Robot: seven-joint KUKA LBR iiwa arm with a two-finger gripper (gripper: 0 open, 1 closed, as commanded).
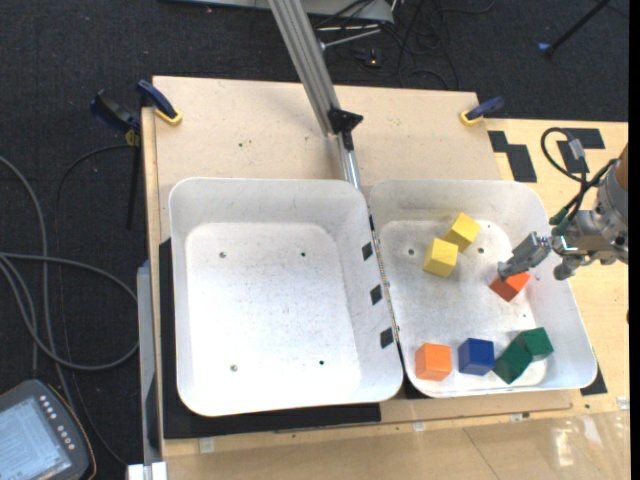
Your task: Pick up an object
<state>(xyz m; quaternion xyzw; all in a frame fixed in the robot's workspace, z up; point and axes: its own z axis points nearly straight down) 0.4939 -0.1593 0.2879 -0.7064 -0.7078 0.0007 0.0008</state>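
Bench (260, 128): a pale board that carries two shallow white bins side by side, with clamps at its far corners.
Left bin (190, 268): I see only bare speckled floor in it.
Right bin (400, 268): all the blocks lie here, and the arm comes in over its right rim.
Arm (610, 213): grey, reaching in from the right, wrist low over the bin's right half.
Gripper (522, 258): its dark tip slants down and to the left, ending right at the red-orange block (511, 287). I cannot tell how far apart the fingers stand, or whether they have hold of anything.
Key relation: the red-orange block sits just below and a touch left of the tip, touching or nearly so. It looks tilted on an edge rather than flat, so I'd judge a clean grip uncertain.
Other blocks: two yellow blocks (452, 243) lie to the gripper's left, near but apart. An orange block (433, 360), a blue block (477, 355) and two green blocks (524, 354) line the near wall, well clear of the tip.
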